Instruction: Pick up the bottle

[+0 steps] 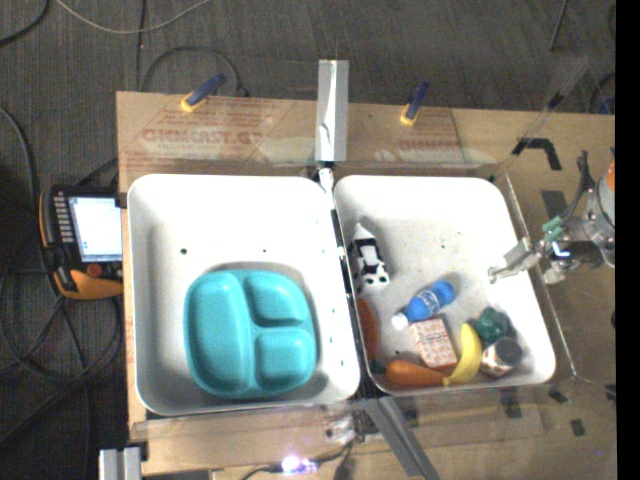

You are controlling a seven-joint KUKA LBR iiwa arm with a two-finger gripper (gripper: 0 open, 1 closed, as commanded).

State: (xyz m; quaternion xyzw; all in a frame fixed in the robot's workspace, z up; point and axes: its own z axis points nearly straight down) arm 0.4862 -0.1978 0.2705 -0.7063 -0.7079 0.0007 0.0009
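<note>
Both bins [160,298] are white, and the left one carries a turquoise divided plate [251,333], while the desk [230,133] beneath is tan with faded reddish lettering. In the right bin the bottle [424,303] is blue with a white cap, next to a black-and-white cow toy [368,265], a yellow banana [467,354], an orange carrot [414,373], a small reddish box [433,341] and a dark green object [493,322].

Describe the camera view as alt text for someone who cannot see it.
A blue bottle lies in the right bin among a banana, carrot and other toys, with the robot's gripper at that bin's right rim. The left bin holds a teal divided plate.
</note>
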